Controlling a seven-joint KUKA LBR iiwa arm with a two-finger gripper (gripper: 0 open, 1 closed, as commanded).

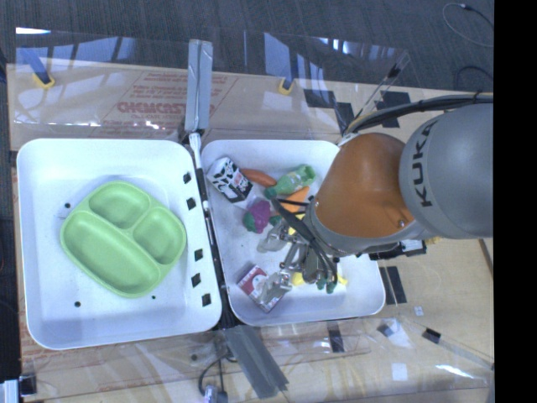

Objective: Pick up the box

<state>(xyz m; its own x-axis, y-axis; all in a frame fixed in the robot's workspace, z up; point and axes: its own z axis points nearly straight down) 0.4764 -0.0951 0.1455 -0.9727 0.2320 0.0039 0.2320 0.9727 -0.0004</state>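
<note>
Red and white, the box [253, 280] lies flat near the front edge of the right bin [367, 299], toward the corner closest to the divider between the two bins. We use that box as our landmark. The gripper [273, 290] is right upon it, its metal fingers [268, 295] reaching over the box's right end, while the grey arm with its orange band fills the space to the right of the box. We cannot tell from this angle how the jaws stand; the metalwork overlaps the box and no gap or clamp is readable.

Beyond the box, toward the back of the bin, we see a purple toy [258, 216], a green bottle [294, 179], an orange carrot [259, 176] and a black-and-white cow-patterned carton [227, 179]. Just right of the box, under the wrist, sits a small yellow-green item [327, 282]. Well to the left of the box, in the left bin [33, 225], rests a green divided plate [122, 238].

We judge the step in hand to be the grasp itself: the tool is down at the box, not lifting. The next move calls for the fingers straddling the box across a narrow side, closing firmly, then rising straight up clear of the bin wall close beside the box.
</note>
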